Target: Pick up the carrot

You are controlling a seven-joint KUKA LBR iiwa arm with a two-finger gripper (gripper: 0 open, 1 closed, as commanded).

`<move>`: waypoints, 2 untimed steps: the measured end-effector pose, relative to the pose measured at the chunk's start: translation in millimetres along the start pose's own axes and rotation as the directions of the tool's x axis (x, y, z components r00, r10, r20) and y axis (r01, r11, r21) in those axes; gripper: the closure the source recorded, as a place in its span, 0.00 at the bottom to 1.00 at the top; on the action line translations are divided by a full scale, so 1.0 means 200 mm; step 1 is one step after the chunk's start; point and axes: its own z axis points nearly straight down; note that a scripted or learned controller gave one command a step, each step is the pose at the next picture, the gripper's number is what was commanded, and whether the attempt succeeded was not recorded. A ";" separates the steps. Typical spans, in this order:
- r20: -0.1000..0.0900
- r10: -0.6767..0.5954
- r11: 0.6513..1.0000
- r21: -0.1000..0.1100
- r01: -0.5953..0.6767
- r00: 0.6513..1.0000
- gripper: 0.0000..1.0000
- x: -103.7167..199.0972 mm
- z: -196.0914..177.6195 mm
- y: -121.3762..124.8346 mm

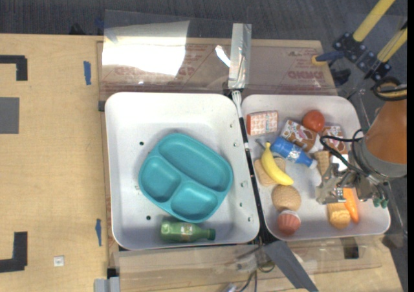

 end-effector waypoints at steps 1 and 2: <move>-0.001 -0.274 0.962 0.000 0.274 0.962 1.00 0.05 0.08 0.05; 0.002 -0.387 0.922 -0.003 0.387 0.922 1.00 -0.01 -0.45 0.41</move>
